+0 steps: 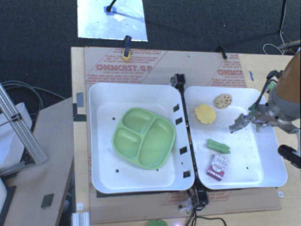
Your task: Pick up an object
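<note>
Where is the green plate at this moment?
The green plate lies in the left bin, near its middle, across the divider from the green pod.

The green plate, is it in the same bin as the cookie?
No, the green plate lies in the left bin, the cookie in the right bin.

Behind the two white bins [141, 91] you can read red print on the clear sheet [160, 62] covering the worktop: "CHEMCAST GP" at the left, and again, partly cut off, at the right. The small red packet's [217, 167] print is too small to read.
</note>
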Robot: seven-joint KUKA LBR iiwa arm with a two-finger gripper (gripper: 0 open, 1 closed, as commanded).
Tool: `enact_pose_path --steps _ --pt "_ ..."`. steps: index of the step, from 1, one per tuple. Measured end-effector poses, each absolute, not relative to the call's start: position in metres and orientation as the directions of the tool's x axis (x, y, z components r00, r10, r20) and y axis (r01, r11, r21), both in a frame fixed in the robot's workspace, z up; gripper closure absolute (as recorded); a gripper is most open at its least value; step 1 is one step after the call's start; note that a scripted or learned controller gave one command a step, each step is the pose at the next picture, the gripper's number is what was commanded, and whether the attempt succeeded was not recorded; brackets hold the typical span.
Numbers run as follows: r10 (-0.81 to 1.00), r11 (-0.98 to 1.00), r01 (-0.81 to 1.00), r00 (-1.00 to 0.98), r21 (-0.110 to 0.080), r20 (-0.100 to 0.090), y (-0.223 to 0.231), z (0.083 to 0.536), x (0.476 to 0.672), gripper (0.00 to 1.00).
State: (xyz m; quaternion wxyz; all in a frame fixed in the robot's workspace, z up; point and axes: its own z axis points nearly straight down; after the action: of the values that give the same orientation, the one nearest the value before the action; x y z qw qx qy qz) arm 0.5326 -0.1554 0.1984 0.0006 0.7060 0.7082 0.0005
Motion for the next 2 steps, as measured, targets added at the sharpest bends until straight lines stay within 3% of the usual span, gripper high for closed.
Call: enact_pose_path --steps 1,2 --pt "1.000 -0.001 1.000 0.001 0.008 0.002 -0.138 0.084 0.494 0.00" --pt "1.000 0.012 1.000 -0.012 0.013 0.002 -0.070 0.201 0.492 0.00"
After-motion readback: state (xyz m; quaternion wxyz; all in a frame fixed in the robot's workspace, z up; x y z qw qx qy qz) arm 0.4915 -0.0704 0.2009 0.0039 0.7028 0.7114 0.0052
